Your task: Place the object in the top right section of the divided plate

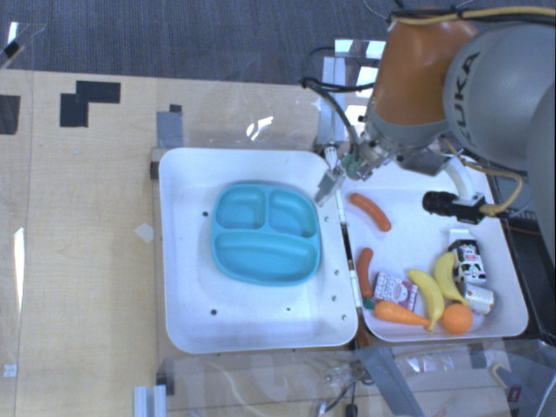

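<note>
A light blue divided plate (265,233) lies in the left white bin (187,302), with two small sections at its far side and one wide section in front. Its top right section (291,215) holds nothing. My gripper (328,185) hangs over the wall between the two bins, just off the plate's upper right rim. Nothing shows held in it. The closest object to it is a red-orange sausage (369,211), lying in the right bin a short way to its right.
The right bin (504,315) also holds a second sausage (364,272), a carrot (400,313), a pink carton (395,289), two bananas (434,287), an orange (457,318), a black-and-white bottle (469,263) and a white cup (479,300). The arm's orange band (417,59) looms above that bin's far side.
</note>
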